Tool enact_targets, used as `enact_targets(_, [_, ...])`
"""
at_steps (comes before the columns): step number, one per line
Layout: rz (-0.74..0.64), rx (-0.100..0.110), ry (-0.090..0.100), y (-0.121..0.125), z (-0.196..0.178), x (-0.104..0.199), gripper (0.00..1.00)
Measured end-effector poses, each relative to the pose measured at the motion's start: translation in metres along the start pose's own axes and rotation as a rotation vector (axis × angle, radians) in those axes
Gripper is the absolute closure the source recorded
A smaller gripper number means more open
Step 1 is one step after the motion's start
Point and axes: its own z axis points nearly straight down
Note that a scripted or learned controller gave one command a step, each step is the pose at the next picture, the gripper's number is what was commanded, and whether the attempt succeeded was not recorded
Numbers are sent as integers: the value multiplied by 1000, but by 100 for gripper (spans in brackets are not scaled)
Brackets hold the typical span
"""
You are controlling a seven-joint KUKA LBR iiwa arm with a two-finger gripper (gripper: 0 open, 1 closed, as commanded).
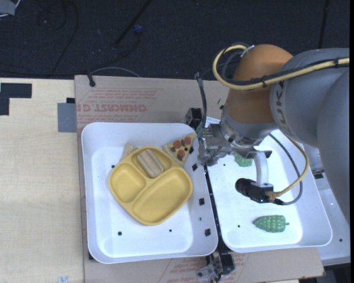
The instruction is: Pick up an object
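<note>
A yellow divided plate (pixel 150 190) lies in the left bin (pixel 100 229), with a tan bun-like piece (pixel 148 162) in its upper compartment. A pizza slice (pixel 180 147) rests by the plate's upper right rim. In the right bin (pixel 310 232) a green bumpy fruit (pixel 270 223) lies near the front, and a second green item (pixel 243 160) peeks out from under the arm. My gripper (pixel 209 150) hangs low over the wall between the two bins, just right of the pizza slice. The wrist's bulk hides what is under it.
The orange and grey arm (pixel 265 93) covers the back of the right bin. A black cable fitting (pixel 253 190) with a yellow hose loops over that bin's middle. Cardboard (pixel 135 102) lies under both bins, and the wooden bench (pixel 29 187) stretches to the left.
</note>
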Motion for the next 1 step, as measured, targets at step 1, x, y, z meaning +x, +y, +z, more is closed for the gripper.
enact_targets(1, [-1,0,0,-14,1,61,100])
